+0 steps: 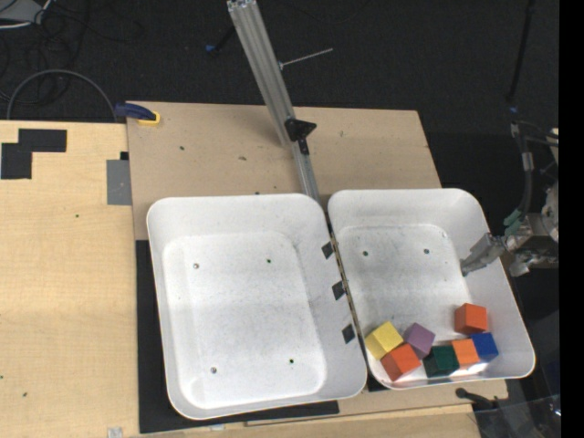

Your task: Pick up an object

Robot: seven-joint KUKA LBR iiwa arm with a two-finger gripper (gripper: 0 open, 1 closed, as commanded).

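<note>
The gripper (525, 245) sat at the right bin's (401, 210) right rim, mostly off the edge of the view; couldn't tell how its jaws stood. Nothing seen held. The blocks clustered in that bin's near right corner: yellow block (384, 338), purple block (420, 337), red block (400, 361), green block (442, 360), orange block (465, 350), blue block (485, 345), and another red block (471, 318) slightly apart. That lone red block lay nearest, below and just left of the gripper. The left bin (182, 222) held no blocks.
</note>
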